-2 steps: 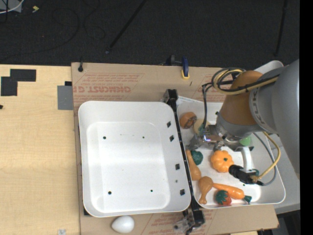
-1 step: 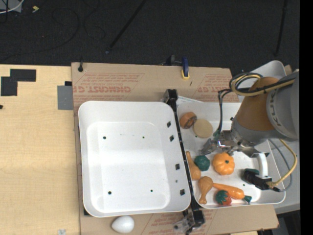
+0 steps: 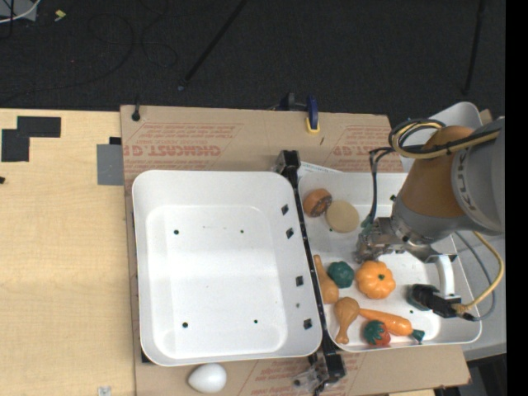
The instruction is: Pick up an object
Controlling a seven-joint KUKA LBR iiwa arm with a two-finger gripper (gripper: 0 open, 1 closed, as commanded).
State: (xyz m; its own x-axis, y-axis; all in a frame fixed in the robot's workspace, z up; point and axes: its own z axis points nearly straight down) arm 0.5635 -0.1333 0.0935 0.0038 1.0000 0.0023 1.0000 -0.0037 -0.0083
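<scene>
Approach step, right of frame: gripper (image 3: 373,246) poised low in right bin (image 3: 469,332), just above toy pumpkin (image 3: 376,280); claw state impossible to tell. Next: descend squarely, clamp pumpkin, lift.

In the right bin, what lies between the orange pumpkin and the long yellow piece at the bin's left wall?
The camera view shows a dark green round item between the pumpkin and the long yellow piece, close to both.

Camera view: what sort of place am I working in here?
Most likely a robot lab's bin-picking bench: two white bins on clamped cardboard, toy food such as a pumpkin, and loose cables on dark floor.
</scene>
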